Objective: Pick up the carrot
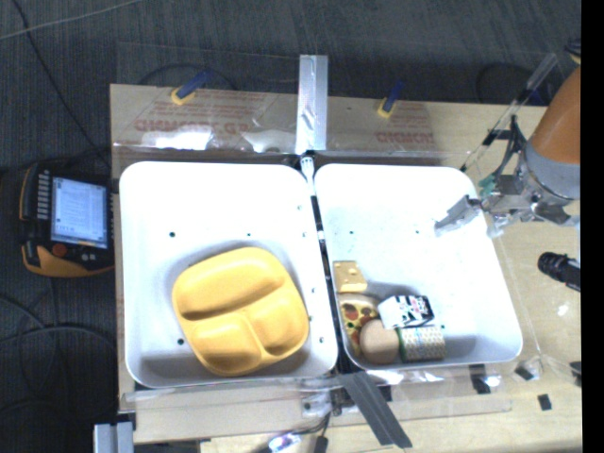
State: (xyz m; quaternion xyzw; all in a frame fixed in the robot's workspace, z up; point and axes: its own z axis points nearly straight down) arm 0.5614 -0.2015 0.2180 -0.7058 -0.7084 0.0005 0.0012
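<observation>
jaws (462, 212): state cannot be told, above right white bin's (406, 196) upper right | left-below them: small items clustered in bin's lower-left corner | far left: yellow divided plastic tray (241, 308) in left white bin (151, 215)

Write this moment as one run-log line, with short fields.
gripper: over right bin, upper right, holding nothing | carrot: not identified | pile of items: right bin lower left | yellow tray: left bin

Arm (557, 144): grey wrist housing under a rounded orange band, thin dark cables and rods along its side. Gripper (460, 213): pale grey metal fingers on a cluttered grey-and-black mount with teal fittings.
</observation>
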